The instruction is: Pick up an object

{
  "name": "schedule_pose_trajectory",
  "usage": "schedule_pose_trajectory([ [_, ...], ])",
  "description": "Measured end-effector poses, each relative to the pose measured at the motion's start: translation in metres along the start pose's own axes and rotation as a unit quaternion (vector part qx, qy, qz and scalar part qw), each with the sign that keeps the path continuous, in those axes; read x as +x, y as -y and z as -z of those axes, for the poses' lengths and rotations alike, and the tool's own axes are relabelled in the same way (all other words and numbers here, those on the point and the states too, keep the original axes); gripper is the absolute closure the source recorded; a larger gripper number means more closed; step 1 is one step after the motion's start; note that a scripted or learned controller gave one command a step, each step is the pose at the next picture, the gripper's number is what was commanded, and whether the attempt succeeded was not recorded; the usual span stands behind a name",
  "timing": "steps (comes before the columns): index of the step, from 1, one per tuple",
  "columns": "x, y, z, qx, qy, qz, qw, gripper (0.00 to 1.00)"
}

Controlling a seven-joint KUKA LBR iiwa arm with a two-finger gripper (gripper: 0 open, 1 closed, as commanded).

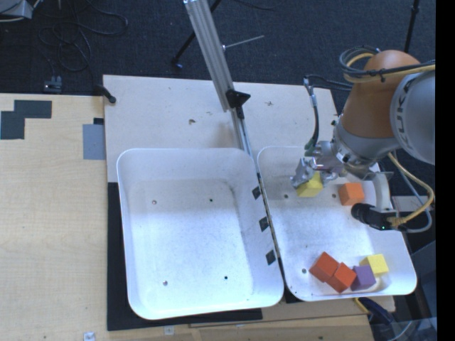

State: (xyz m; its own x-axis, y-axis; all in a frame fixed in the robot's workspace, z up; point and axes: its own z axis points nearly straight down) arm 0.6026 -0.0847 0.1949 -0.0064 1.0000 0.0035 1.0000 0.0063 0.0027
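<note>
Yellow block [310, 186] sits pinched between the fingers of the gripper [308, 178], over the top of the right bin [298, 275] — an orange block [351, 193] lies nearby. Down in the corner huddle two red blocks [332, 271], a purple block [363, 277] and another yellow one.

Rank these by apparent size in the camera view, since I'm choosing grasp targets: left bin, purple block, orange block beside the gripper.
1. Left bin, by far the largest.
2. Orange block.
3. Purple block, close to the orange one; unsure.
</note>
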Motion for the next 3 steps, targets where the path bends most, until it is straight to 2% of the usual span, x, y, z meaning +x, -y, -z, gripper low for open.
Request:
schedule_pose_trajectory([
  [1,0.096,-0.031,0.001,0.002,0.000,0.000,1.0000,1.00],
  [2,0.154,-0.063,0.070,-0.002,0.001,-0.001,1.0000,1.00],
  [3,0.150,-0.043,-0.011,0.008,0.002,-0.003,1.0000,1.00],
])
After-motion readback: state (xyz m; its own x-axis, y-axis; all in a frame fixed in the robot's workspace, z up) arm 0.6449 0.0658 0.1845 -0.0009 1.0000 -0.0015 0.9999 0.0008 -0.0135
